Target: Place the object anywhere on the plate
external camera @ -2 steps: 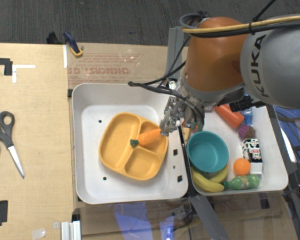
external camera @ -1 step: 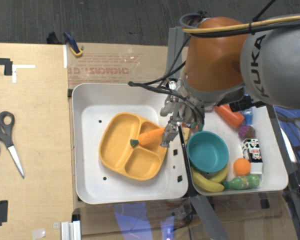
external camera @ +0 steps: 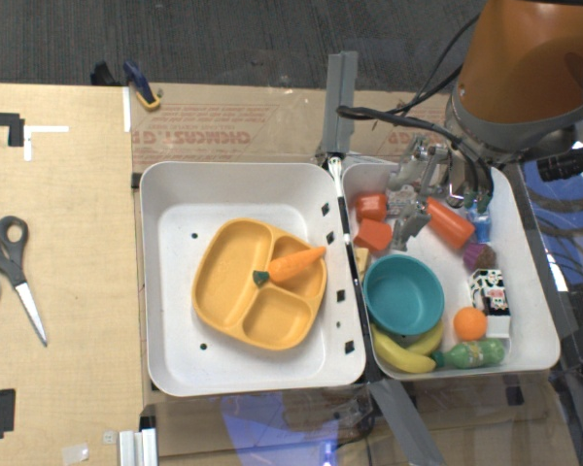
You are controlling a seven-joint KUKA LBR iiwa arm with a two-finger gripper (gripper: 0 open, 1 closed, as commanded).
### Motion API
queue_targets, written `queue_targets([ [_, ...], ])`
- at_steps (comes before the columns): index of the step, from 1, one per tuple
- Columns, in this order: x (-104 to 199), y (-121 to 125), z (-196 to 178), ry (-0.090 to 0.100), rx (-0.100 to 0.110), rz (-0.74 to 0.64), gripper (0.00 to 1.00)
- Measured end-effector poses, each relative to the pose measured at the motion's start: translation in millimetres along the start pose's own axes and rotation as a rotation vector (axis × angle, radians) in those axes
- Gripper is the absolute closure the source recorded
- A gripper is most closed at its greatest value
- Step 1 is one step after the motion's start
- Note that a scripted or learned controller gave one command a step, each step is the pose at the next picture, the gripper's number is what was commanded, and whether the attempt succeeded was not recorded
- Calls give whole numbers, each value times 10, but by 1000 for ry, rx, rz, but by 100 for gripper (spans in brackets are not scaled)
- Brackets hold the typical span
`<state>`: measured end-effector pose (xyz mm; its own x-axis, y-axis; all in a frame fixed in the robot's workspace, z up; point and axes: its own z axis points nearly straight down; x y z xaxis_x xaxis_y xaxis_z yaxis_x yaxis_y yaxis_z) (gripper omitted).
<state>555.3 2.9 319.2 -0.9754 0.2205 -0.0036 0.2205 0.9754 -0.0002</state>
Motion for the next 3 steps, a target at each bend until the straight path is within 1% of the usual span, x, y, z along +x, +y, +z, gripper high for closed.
queue_targets([
  [1,-15,3,-90,-3,0,0,100],
  [2,332,447,34,3,0,-56,100],
  [3,315,900,920,4,0,-166,100],
])
